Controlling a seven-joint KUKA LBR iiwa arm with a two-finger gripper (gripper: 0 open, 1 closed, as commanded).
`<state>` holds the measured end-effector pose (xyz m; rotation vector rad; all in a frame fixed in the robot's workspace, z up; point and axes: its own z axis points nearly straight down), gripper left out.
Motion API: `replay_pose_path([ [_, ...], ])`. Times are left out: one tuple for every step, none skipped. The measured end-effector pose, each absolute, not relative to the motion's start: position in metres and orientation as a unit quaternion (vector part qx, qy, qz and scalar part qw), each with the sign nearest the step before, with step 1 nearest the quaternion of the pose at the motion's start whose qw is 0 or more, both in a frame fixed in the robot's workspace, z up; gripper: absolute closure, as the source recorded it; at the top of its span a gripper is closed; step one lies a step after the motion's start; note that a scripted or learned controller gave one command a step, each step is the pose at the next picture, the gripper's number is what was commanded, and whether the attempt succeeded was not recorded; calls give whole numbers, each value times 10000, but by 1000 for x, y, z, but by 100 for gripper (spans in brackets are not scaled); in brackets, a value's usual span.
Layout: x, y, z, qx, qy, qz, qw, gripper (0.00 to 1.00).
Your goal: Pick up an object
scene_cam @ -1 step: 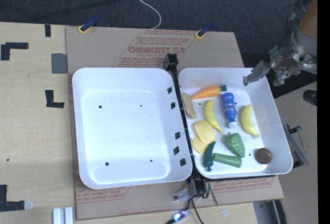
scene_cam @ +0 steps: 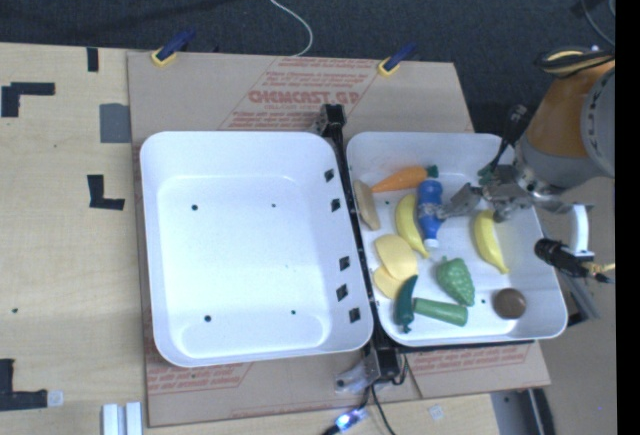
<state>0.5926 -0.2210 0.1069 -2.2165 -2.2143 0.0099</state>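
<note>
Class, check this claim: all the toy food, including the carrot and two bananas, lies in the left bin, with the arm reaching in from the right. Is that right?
Not quite. The camera view shows the carrot and both bananas in the right bin, not the left bin. The arm does reach in from the right.

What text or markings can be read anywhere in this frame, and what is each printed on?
"CHEMCAST GP": red print on the brown cardboard sheet under the two bins, seen upside down; my best reading.
Other red lines around that print and along the sheet's lower edge: too small and blurred to read.
Nothing readable on the blue bottle or the toy food.
</note>
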Motion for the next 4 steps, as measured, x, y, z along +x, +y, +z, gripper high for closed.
replay_pose_path([
  [664, -146, 83, -7038, -7104, 3, 0, 0],
  [665, -121, 84, -7079, -7063, 15, -3, 0],
  [671, -31, 192, -7035, -7106, -39, -25, 0],
  [670, 39, 330, -7035, -7107, -70, -49, 0],
])
